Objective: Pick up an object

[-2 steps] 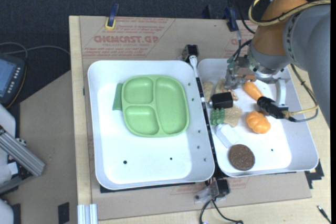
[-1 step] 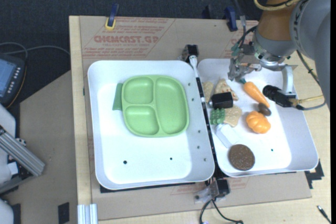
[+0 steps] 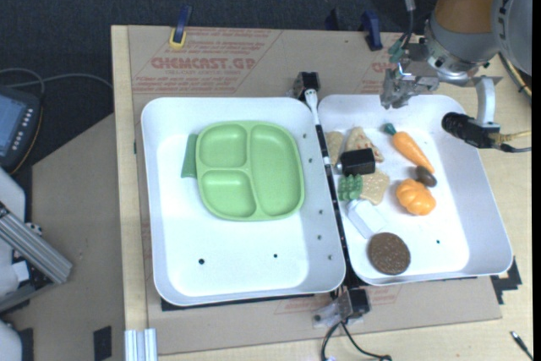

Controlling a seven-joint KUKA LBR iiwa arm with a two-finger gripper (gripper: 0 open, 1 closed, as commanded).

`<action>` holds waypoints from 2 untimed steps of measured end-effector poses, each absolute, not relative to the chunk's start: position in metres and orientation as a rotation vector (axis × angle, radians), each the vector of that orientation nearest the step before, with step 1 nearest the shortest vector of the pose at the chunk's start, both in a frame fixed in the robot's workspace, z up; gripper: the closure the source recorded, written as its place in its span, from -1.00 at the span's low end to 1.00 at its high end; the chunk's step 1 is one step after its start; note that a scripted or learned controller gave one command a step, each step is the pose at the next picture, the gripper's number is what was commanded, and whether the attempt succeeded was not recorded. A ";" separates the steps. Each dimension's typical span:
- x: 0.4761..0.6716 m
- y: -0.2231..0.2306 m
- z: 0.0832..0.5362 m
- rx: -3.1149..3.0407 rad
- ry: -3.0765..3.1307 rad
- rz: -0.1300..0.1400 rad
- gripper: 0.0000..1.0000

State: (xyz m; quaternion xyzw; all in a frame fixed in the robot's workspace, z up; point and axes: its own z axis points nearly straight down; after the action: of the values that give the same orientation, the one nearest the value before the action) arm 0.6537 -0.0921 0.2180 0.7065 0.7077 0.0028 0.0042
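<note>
My gripper (image 3: 397,97) hangs over the far rim of the right bin (image 3: 473,220), just left of and behind a toy carrot (image 3: 411,149). Nothing shows between its tips. The carrot lies at a slant with its green stub toward the gripper. In front of it sit a small dark lump (image 3: 427,177) and a small orange pumpkin-like toy (image 3: 416,198). A black block (image 3: 358,161) rests on tan bread-like pieces (image 3: 363,139) at the bin's left side. A brown round disc (image 3: 390,253) lies near the front.
The left bin (image 3: 169,241) holds a green divided plate (image 3: 250,171). A small green piece (image 3: 349,187) and a white piece (image 3: 362,221) lie along the right bin's left wall. Clamps stand at the bench's far edge.
</note>
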 end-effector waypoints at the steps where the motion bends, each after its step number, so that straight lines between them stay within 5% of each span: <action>1: 0.655 -0.092 0.226 2.218 2.220 0.004 1.00; 2: 0.618 -0.044 0.225 2.220 2.229 -0.002 1.00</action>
State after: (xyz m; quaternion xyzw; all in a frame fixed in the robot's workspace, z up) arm 0.6177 -0.0442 0.2249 0.7057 0.7085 -0.0005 -0.0022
